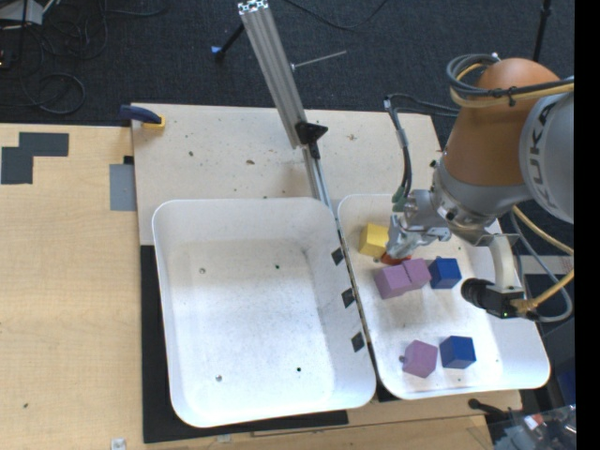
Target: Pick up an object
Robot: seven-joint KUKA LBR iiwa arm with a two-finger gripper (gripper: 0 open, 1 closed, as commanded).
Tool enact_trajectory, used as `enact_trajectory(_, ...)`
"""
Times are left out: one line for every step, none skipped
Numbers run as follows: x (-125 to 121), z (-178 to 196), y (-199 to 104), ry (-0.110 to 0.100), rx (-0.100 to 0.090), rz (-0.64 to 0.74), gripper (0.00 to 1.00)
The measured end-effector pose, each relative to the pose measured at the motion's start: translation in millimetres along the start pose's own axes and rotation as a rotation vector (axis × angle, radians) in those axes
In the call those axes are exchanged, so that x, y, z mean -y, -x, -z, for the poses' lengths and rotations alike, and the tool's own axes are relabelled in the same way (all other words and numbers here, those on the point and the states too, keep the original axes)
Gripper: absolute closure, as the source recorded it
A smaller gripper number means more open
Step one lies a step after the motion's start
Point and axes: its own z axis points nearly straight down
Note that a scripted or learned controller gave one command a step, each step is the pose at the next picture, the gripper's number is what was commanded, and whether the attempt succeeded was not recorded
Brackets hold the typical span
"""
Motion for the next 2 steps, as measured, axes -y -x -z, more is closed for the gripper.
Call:
enact_trajectory(0,2,-49,0.001,0.001,-0.001,1.0)
enact_trajectory(-2,-13,-108,-0.002,0.001,0.0,1.0)
